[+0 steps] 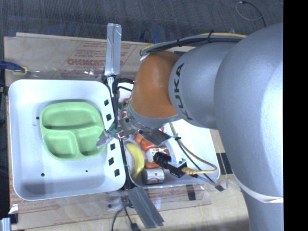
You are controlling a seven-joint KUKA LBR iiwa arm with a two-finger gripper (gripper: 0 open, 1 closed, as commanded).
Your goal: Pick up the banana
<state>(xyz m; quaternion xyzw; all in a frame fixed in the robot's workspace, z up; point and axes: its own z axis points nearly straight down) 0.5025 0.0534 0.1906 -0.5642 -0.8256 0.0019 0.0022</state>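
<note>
a large grey arm reaches over the right bin [208,143]. the banana [136,159] lies near that bin's left wall, its long axis running roughly up and down the view, beside a small can [153,176]. the gripper [107,137] sits left of and slightly above the banana, over the divider by the green tray [72,129]; whether it is open or closed, i cannot tell.

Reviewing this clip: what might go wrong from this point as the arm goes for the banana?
The banana lies crowded against the right bin's wall, beside a can and an orange item, so the pincer may grab or knock a neighbour. The pincer sits over the green tray in the left bin, so it could bump the tray.
</note>
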